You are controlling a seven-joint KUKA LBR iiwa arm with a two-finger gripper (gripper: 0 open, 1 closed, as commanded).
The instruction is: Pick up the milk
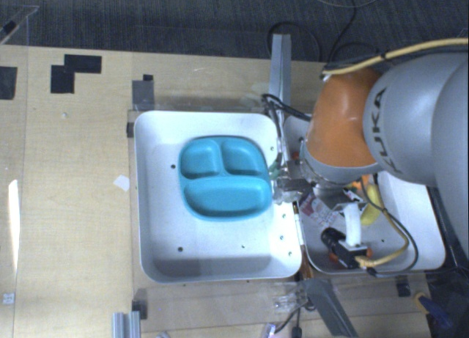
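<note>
The claw (pixel 288 187) hangs below the orange-banded wrist, low over the seam where the two white bins meet, close to the right wall of the left bin (pixel 146 204). The wrist and arm cover it from above, so whether it is open or closed cannot be told, and nothing can be seen held in it.

Just to the right of the claw, partly under the wrist, a pale pack (pixel 323 216) with reddish print lies in the right bin (pixel 429 245) near its left wall. It looks like the task's carton, but too little of it shows to be sure. A little further right in the same bin, a yellow thing (pixel 371 204) pokes out from beneath the arm.

In the left bin, a blue divided plate (pixel 223 177) lies flat, with two small compartments at the far side and one long one at the near side. Its right edge is near the claw.

Both bins rest on the pale wooden bench (pixel 66 219), which bears black tape marks (pixel 73 71) near its far left corner.
</note>
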